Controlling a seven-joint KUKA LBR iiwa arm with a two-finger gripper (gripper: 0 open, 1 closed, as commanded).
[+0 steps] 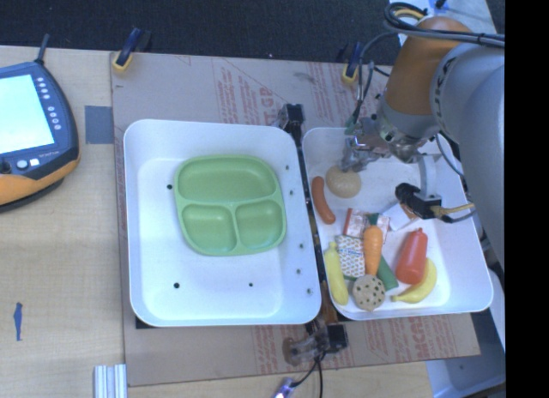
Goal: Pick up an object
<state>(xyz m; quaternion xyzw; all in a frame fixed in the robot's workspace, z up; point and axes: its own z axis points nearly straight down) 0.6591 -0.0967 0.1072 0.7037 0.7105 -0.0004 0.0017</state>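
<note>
Note the hand [353, 158] sits directly above the round beige ball [343, 183], touching its top; grip state cannot be told.

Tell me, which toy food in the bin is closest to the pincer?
The pale round potato-like piece, directly under the pincer; the sausage, carrot and banana lie farther off.

You will find no legible text anywhere on the bench. The cardboard sheet [249, 87] under the two bins carries faint red printed lettering in strips along its upper part and lower edge, but the characters are too small and blurred for you to read. The pendant screen [24, 122] at the left edge appears bright and washed out; you can make out no figures on it. The small packets [350, 255] in the right bin [467, 276] show patterned print, also illegible.
</note>
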